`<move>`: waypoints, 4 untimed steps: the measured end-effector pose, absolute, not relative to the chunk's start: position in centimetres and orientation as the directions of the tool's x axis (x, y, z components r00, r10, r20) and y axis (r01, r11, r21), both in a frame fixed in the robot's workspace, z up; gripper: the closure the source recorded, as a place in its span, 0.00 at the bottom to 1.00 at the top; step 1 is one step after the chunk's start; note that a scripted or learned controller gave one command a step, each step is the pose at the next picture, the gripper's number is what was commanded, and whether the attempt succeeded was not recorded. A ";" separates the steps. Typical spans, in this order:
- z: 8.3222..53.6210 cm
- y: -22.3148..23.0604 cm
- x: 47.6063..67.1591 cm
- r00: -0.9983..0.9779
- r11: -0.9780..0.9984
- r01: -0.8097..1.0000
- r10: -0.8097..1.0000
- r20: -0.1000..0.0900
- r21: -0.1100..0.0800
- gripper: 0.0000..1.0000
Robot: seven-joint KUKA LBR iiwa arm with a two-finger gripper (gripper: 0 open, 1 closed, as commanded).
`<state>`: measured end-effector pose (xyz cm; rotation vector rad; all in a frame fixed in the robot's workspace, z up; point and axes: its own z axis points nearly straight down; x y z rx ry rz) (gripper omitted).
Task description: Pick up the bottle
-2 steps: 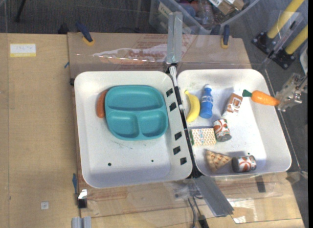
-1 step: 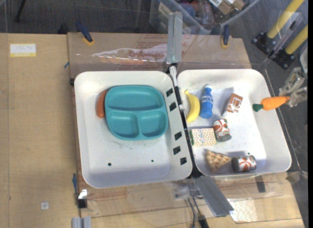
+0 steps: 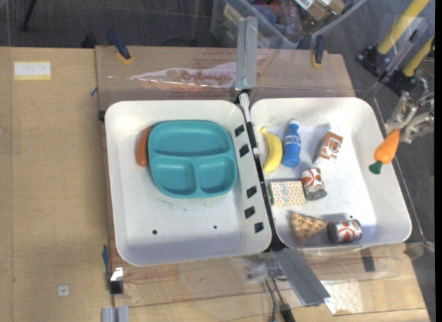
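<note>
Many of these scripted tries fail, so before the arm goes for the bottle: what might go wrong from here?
1. The small blue plastic bottle lies right beside the yellow banana, so a claw finger may catch or nudge the banana instead.
2. The bottle lies flat and is round, so it could roll or slip away when pinched.
3. It sits near the dividing wall between the white bins, leaving little room on that side.

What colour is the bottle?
Blue with a white cap, best seen in the camera view: bottle.
</note>
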<state>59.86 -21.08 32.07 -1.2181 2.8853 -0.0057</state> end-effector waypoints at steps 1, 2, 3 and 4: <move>33.4 -21.1 60.0 -0.702 0.702 -0.712 -0.712 -0.016 -0.015 1.00; 32.0 -22.2 62.2 -0.160 0.160 -0.987 -0.987 -0.004 -0.009 1.00; 33.3 -22.2 62.4 -0.166 0.166 -0.986 -0.986 -0.007 -0.018 1.00; 34.2 -22.3 50.9 0.135 -0.135 -0.991 -0.991 -0.002 -0.002 1.00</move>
